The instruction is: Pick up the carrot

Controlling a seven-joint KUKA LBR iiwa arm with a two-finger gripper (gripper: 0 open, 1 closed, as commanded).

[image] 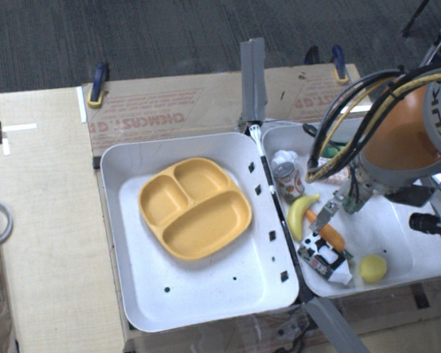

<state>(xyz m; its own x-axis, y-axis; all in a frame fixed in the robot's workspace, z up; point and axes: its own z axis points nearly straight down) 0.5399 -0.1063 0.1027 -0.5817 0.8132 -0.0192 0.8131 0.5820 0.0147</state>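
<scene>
The carrot [330, 235] is a short orange piece lying in the right bin [421, 267], between a banana and a black-and-white box. My gripper [329, 209] reaches in from the right and hangs just above the carrot's upper end, slanting down to the left. Its tip overlaps the carrot in this view, and I cannot tell whether it touches it. The grey arm with its orange band [399, 132] and looping cables covers the bin's upper right part.
In the right bin there are also a banana [299, 212], a small can [286, 175], a lemon [373, 267] and a black-and-white box [322, 256]. The left bin [138, 284] holds a yellow divided plate [195, 207]. A divider runs between the bins.
</scene>
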